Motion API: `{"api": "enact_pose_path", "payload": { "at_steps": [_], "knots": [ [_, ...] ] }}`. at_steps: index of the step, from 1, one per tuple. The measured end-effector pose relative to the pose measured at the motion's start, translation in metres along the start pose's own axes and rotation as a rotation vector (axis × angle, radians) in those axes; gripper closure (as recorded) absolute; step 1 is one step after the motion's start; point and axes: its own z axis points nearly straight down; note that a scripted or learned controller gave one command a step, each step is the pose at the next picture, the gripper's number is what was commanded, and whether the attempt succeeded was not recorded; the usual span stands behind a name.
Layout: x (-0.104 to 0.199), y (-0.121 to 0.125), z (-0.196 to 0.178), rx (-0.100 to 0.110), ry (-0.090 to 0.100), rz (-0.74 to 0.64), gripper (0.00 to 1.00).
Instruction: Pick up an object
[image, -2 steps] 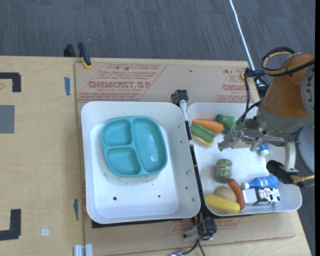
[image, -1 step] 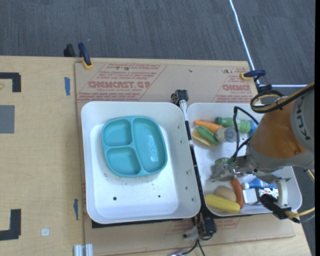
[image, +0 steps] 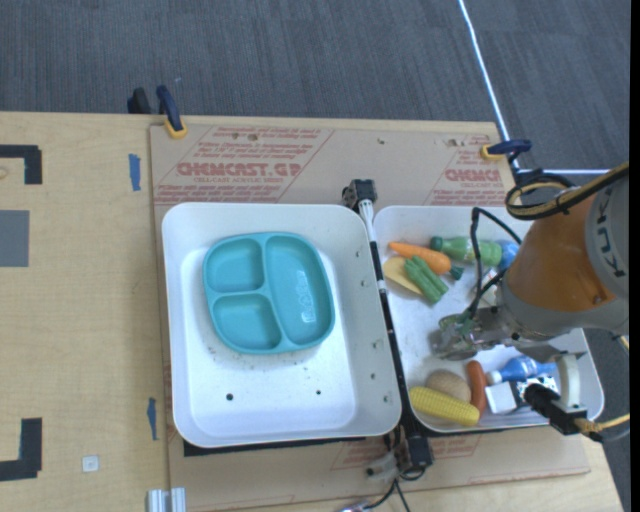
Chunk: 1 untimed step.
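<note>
The right bin (image: 400, 300) holds toy food: an orange carrot (image: 421, 255), a green vegetable (image: 427, 280), a yellow piece (image: 398, 274), a green bottle-like toy (image: 462, 246), a tan potato (image: 447, 383), a yellow corn cob (image: 444, 405), a red sausage (image: 477, 387) and a blue and white item (image: 522, 371). My gripper (image: 452, 338) hangs low over the middle of this bin, above the potato and left of the sausage. Its fingers are small and dark against the arm, with nothing seen between them.
The left bin (image: 190, 330) holds a teal divided plate (image: 268, 292). The grey arm with its orange band (image: 558, 265) covers the right bin's right side. A black clamp (image: 359, 192) sits between the bins at the back. Cables (image: 520, 195) loop near the arm.
</note>
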Motion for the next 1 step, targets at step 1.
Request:
{"api": "enact_pose_path", "payload": {
  "at_steps": [1],
  "knots": [
    [0.0627,-0.0136,-0.0881,0.007,0.001,0.014,1.00]
  ]
}}
